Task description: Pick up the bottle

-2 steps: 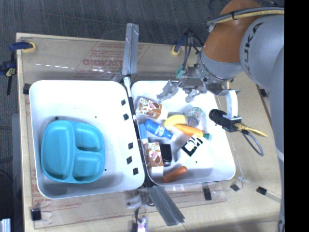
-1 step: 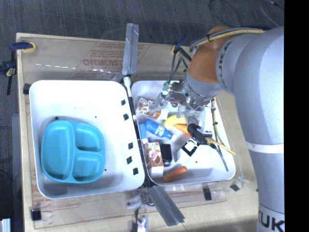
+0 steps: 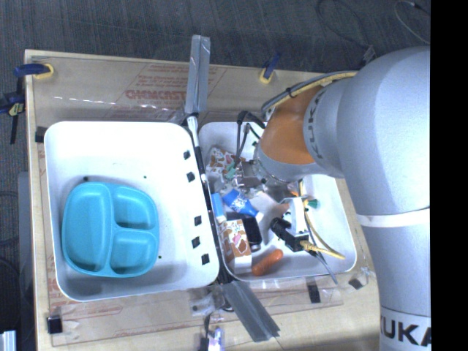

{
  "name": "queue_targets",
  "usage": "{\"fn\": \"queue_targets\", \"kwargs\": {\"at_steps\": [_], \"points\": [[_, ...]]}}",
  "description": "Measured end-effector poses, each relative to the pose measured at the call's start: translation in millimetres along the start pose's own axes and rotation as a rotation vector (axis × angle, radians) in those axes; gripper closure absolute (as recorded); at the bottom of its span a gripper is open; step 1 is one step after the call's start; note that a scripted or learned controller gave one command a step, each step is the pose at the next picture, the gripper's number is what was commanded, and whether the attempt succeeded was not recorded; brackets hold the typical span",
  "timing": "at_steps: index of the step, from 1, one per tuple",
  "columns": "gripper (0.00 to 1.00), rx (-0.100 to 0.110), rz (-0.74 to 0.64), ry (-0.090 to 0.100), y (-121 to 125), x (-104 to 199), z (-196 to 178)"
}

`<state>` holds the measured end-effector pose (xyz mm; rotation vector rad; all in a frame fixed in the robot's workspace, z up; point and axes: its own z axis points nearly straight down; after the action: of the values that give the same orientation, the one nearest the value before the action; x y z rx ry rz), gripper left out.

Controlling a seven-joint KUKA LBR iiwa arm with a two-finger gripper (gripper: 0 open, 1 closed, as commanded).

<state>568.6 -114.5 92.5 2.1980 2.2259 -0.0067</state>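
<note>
My gripper point(image 3: 247, 180) reaches down into the right bin point(image 3: 340, 225), over its left-middle part, with the orange-banded wrist right behind it. Just below it lies a small blue-and-white object point(image 3: 238, 201), tilted; it looks like the bottle, though its shape is partly hidden by the gripper. Whether the gripper touches it cannot be made out.
Around it in the right bin are a printed snack packet point(image 3: 219, 159), a brown carton point(image 3: 235, 241), a small black object point(image 3: 253, 232) and an orange sausage-shaped item point(image 3: 267, 262). The left bin point(image 3: 110, 134) holds a blue divided plate point(image 3: 110, 227). A divider point(image 3: 201, 196) separates the bins.
</note>
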Motion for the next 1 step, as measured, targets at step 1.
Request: {"fn": "queue_targets", "kwargs": {"at_steps": [1], "points": [[1.00,0.006,-0.009,0.002,0.2,2.0,-6.1]]}}
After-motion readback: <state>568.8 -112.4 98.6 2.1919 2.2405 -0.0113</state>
